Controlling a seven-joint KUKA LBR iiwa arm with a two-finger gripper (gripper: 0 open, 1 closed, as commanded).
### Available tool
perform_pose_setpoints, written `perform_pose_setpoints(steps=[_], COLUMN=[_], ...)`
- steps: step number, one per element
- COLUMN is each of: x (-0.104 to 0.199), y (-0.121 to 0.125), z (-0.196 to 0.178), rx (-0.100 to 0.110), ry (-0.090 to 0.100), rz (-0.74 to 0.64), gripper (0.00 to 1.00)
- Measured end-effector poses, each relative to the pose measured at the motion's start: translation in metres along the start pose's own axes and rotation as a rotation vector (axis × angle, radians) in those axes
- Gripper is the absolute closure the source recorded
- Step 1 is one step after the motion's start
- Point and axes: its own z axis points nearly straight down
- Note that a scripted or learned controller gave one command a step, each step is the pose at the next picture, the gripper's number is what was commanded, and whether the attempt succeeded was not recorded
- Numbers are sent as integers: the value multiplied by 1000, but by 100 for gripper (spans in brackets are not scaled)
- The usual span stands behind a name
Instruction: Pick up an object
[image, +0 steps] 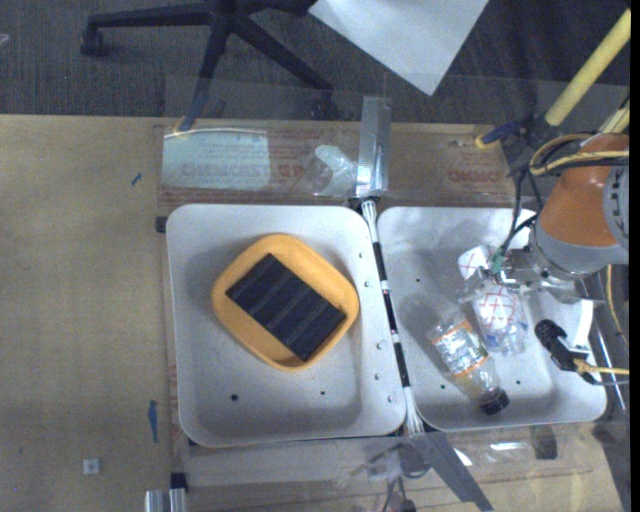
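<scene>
Right bin, contents: the shallow white plastic bin at lower right of the frame (440, 400) holds the loose items, so the arm has its candidates gathered in one tray.
Nearest item: one clear crumpled plastic bottle with a black cap (466, 360) lies on its side toward the lower right, cap pointing at the bin's near rim. Lying flat, it likely offers a grasp across its body.
Second item: one clear plastic cup or wrapper with red markings (498, 312) sits just above the bottle, touching or nearly touching it; the exact kind cannot be told.
Third item: one small white crumpled piece with red print (473, 264) lies beyond it, near the gripper.
Black part: one black oblong piece (552, 338) shows at the bin's right side; whether it is loose or part of the rig cannot be told.
Left bin: the second white bin at centre left (200, 400) holds one rounded orange plastic dish with a dark ribbed insert (285, 300), set at a tilt in the middle.
Gripper: the two-finger gripper (505, 268) hangs over the right bin's upper right, below the grey and orange wrist (585, 215).
Finger state: cannot be told; clutter and cabling mask the tips.
Task object: judged to be among the right bin's items; none is visibly held.
Count: two bins, one bottle, one dish.
</scene>
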Motion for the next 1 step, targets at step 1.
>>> perform_pose_setpoints(steps=[1], x=[-2], y=[0], z=[-10], rx=[-2], ry=[-1], rz=[3], gripper=[100])
